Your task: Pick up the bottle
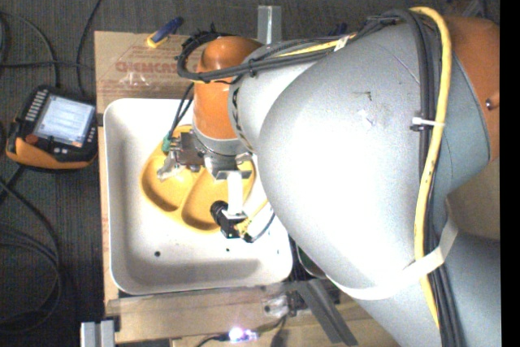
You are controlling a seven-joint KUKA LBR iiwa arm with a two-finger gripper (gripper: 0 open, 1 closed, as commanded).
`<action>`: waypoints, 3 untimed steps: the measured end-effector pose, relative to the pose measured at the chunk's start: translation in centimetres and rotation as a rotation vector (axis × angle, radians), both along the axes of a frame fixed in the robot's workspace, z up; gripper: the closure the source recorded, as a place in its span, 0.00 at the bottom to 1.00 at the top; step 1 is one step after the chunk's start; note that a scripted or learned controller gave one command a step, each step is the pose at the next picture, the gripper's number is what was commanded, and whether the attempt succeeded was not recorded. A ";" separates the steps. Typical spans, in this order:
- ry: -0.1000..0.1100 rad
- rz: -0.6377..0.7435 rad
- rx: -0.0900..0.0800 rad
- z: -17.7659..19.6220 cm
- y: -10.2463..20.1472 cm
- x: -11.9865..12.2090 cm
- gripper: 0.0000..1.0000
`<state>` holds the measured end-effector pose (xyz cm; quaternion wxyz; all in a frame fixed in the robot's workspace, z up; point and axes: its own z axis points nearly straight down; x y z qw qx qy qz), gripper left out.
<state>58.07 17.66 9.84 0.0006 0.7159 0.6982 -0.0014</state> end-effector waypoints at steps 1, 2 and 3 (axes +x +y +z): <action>0.060 0.263 -0.017 -0.8 4.6 5.2 0.00; -0.012 0.546 -0.012 -0.5 3.9 2.2 0.00; 0.076 0.219 -0.012 0.4 4.6 5.8 0.00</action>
